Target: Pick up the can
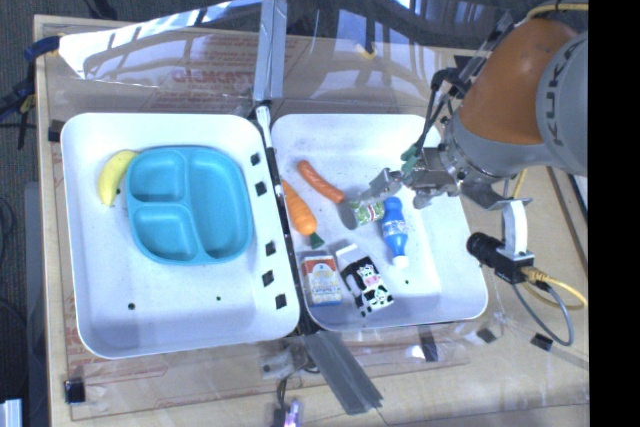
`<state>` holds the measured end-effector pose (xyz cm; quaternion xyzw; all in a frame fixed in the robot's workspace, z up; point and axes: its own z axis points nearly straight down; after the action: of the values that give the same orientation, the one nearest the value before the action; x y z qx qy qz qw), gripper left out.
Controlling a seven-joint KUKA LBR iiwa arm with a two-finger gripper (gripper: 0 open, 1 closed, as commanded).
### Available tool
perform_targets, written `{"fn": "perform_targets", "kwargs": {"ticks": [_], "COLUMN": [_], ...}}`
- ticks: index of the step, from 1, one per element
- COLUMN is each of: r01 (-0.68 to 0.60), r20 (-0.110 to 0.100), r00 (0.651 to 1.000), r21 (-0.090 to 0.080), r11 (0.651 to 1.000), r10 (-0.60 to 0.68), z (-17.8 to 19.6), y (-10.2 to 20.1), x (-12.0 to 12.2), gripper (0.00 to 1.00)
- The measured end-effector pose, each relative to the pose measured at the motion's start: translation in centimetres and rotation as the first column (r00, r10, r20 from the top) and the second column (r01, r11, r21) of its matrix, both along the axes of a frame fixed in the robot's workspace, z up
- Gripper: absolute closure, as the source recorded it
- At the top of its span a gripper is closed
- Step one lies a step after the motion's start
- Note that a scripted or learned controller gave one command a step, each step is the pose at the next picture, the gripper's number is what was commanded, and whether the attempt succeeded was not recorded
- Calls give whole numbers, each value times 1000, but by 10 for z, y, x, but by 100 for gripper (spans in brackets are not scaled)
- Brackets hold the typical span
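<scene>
My pincer (400, 190) hangs spread at centre-right over the half-hidden can (366, 211), crowded by the blue bottle (394, 230), with bare bin floor (345, 143) toward the upper edge.

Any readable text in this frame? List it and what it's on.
"KU": arm, letters on its grey housing, cut off at the edge.
Red print on the bench behind the bins: blurred, unreadable.
Can, blue bottle, red carton, cow-print carton: labels too small to read.
</scene>
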<state>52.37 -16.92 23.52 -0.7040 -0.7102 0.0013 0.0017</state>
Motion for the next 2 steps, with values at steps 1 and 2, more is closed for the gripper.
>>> {"fn": "perform_targets", "kwargs": {"ticks": [1, 2], "r01": [-34, -38], "r20": [1, -1], "r00": [999, 999], "r21": [-1, -1], "r11": [999, 999], "r10": [34, 38], "z": [-144, -134], "y": [-23, -22], "x": [39, 40], "gripper": [0, 100]}}
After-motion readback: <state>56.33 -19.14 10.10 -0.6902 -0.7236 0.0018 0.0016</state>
